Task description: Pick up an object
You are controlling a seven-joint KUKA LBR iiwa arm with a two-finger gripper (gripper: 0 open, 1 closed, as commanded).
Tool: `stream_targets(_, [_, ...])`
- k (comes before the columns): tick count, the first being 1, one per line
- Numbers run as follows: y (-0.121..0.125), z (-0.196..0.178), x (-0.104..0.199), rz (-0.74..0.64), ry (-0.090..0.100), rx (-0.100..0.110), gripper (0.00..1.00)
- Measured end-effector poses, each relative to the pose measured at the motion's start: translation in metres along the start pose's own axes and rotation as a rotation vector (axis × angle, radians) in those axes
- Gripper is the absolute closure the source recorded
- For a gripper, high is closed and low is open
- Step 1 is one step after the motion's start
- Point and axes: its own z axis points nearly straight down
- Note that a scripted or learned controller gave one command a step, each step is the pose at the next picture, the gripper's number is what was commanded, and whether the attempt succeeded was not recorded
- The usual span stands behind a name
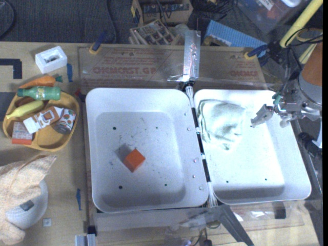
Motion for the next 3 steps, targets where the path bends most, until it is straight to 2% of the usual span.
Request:
stream_targets(1, [0.005,0.111,0.033,0.022,-0.001,-0.005,0.00])
stream_targets(2, [0.039,0.109,0.065,-0.123,-0.003,-0.005,0.00])
stream_targets(3, [0.075,0.103,0.033,0.060,-0.003,-0.002,0.00])
